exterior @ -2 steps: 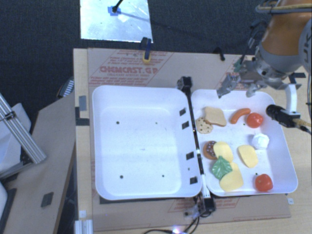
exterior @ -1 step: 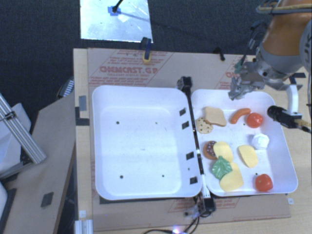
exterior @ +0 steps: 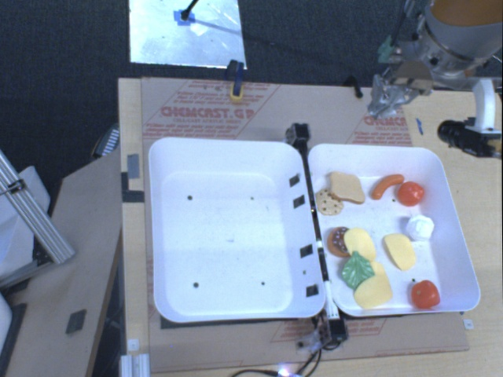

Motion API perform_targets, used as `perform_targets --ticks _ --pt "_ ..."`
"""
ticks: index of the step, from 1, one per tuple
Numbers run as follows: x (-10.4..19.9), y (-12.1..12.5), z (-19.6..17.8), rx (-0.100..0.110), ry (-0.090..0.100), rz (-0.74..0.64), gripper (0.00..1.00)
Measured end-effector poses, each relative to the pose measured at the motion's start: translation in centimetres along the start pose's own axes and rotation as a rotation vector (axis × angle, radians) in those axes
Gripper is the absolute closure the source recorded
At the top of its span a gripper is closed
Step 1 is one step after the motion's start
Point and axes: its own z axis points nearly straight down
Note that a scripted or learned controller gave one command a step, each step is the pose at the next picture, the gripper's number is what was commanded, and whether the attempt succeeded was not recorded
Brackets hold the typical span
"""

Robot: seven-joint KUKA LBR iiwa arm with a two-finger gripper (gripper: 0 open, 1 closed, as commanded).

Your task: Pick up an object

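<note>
The left bin [exterior: 228, 226] was a broad, smooth white plastic tray with rounded corners, and the right bin [exterior: 452, 210] beside it matched. The arm [exterior: 464, 14], grey metal with an orange band, hung above the bench beyond the right bin's far rim, so the pick looked not yet begun. Its gripper [exterior: 387, 104] carried nothing that could be seen; whether it was spread or closed I could not tell. All the candidates lay in the right bin: a flat slice of bread [exterior: 346, 187], pale yellow rounded pieces [exterior: 373, 289], a crinkled green leaf [exterior: 357, 270], a curved sausage [exterior: 387, 186], glossy tomatoes [exterior: 410, 193], a biscuit [exterior: 329, 204]. The next move probably called for swinging over one piece and descending.
</note>
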Motion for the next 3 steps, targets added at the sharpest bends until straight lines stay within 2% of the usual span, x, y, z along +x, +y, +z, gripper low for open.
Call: perform_targets --ticks 1,2,3 --pt "5.4 -0.5 -14.3 -0.005 0.002 -0.001 1.0" --pt "14.1 -4.5 1.9 0.031 0.001 -0.003 1.0" --pt "17.7 -5.1 -13.4 -0.003 0.006 0.001 1.0"
